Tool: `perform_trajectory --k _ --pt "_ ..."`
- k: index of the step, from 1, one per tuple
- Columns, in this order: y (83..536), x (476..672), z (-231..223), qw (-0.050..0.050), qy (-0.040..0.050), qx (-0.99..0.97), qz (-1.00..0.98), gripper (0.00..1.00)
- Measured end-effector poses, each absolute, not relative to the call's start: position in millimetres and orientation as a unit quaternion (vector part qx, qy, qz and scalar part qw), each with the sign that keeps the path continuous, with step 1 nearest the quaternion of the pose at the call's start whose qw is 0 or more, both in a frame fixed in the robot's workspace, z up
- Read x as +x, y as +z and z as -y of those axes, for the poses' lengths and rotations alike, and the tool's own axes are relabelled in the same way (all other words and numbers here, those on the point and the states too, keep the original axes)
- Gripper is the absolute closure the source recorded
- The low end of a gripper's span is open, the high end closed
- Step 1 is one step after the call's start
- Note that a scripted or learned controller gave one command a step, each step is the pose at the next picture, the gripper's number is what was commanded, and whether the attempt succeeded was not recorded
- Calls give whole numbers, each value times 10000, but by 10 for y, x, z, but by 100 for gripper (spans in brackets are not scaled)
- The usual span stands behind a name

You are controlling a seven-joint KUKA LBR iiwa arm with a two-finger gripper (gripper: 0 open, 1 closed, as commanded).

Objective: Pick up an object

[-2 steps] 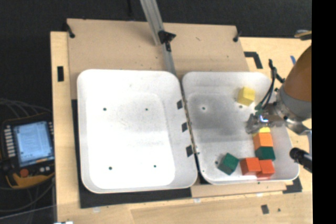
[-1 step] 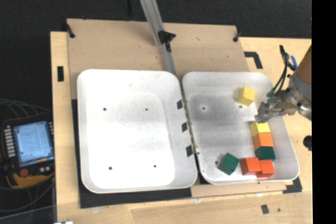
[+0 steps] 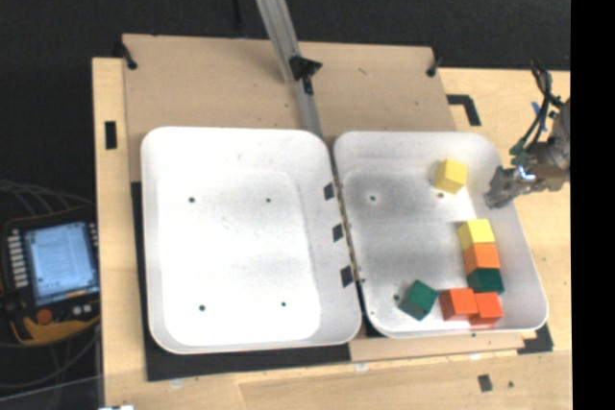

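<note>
Your pincer sits at the right bin's right rim; you cannot tell its state. The yellow cube lies apart near the top, with open floor around it. A column of yellow, orange and dark green blocks hugs the right wall, running top to bottom. Orange blocks and a tilted green cube sit along the bottom rim. The left bin is smooth white plastic.
</note>
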State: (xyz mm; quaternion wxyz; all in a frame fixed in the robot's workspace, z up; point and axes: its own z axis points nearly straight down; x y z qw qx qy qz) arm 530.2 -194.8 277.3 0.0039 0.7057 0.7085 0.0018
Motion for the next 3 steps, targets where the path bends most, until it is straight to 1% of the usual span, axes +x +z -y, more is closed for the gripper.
perform_trajectory --k 1,2,3 --pt "2730 5556 1437 14 6 7048 -7094 100" --pt "2582 5648 986 0 -1 7052 -7090 100" --pt "2462 5854 487 4 2 7051 -7092 100"
